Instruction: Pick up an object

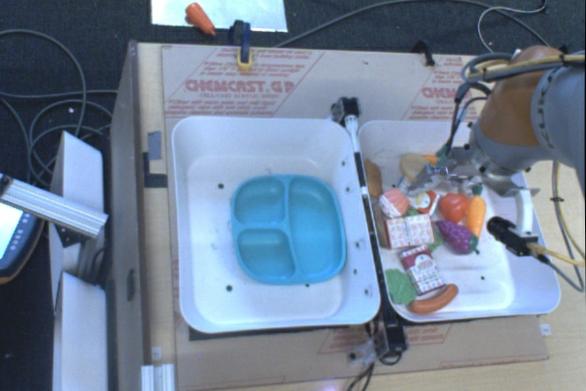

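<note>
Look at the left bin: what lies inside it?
Inside the left bin lies one blue divided tray, its compartments bare. White bin floor shows around it. Whatever is beneath the tray is covered, so that cannot be seen.

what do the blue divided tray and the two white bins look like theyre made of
Blue divided tray: looks like moulded plastic, smooth and slightly glossy, with rounded compartment ridges and an even colour. White bins and: probably thin formed plastic, matte to satin, with rounded corners and raised rims. The view cannot confirm either.
</note>
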